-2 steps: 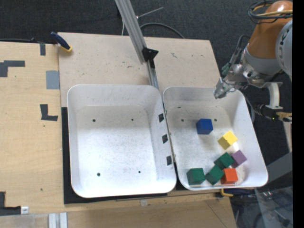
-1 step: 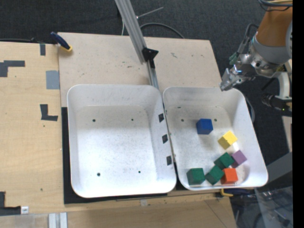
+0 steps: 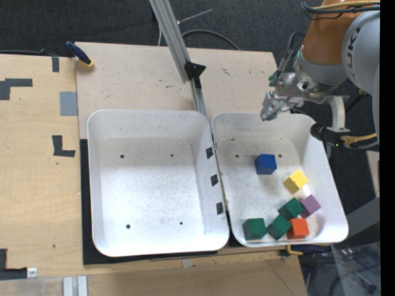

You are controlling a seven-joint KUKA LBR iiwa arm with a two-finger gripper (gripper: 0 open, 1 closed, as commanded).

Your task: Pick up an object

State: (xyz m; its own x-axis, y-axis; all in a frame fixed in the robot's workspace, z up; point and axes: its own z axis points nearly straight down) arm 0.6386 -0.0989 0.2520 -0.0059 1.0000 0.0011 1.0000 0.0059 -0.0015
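- Camera view: two white bins are seen side by side on a pale wooden bench (image 3: 148,66), with dark floor beyond it.
- No block is seen in the left bin (image 3: 99,165); all the blocks are found in the right bin (image 3: 237,134).
- The gripper (image 3: 270,111) is seen over the far rim of the right bin, high above its floor; whether it is released or clenched cannot be told, and nothing is seen in it.
- The blue block (image 3: 266,163) is found alone near the bin's middle, well apart from the others, so it is judged the easiest target.
- The yellow block (image 3: 295,180) is seen just beside a purple block (image 3: 310,203), close to the right wall.
- Two green blocks (image 3: 254,228) and an orange block (image 3: 299,227) are crowded with another green one in the near right corner.
- Risk, as judged: a descent into the crowded corner may be blocked by neighbours or by the bin wall, and a block may be pushed rather than gripped.
- Risk, as judged: a straight drop from the present spot may strike the far rim, so an inward move is needed first.
- A slanted metal bar (image 3: 176,36) is seen above the seam between the bins; leftward travel may be limited by it.
- Open room is offered around the blue block on all sides.
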